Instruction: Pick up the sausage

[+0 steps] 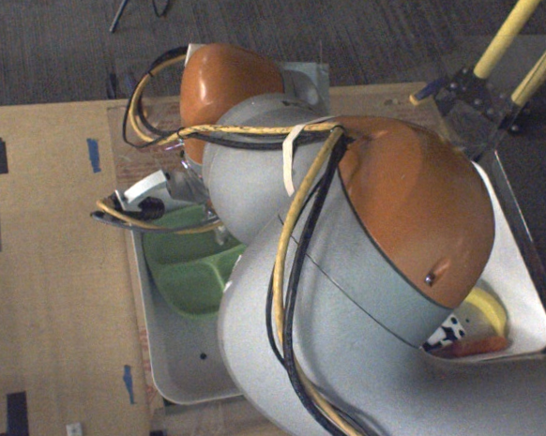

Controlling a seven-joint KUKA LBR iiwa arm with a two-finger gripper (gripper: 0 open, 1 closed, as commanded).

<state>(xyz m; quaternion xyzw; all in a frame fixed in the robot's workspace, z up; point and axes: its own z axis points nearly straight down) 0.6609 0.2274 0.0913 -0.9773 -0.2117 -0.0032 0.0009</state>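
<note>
I cannot tell if my pincer is apart or together. The reddish piece (pixel 485 344), likely the sausage, lies in a bin (pixel 532 277) corner; probably light, soft, slippery; grip mid-length.

Grey arm (pixel 289 296), orange caps, yellow-and-black cables (pixel 290 249).

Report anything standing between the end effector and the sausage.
Cannot tell. The grey and orange arm covers much of the shallow white left bin and right bin, hiding the path. Its wrist end is over the left bin's green plastic container.
</note>
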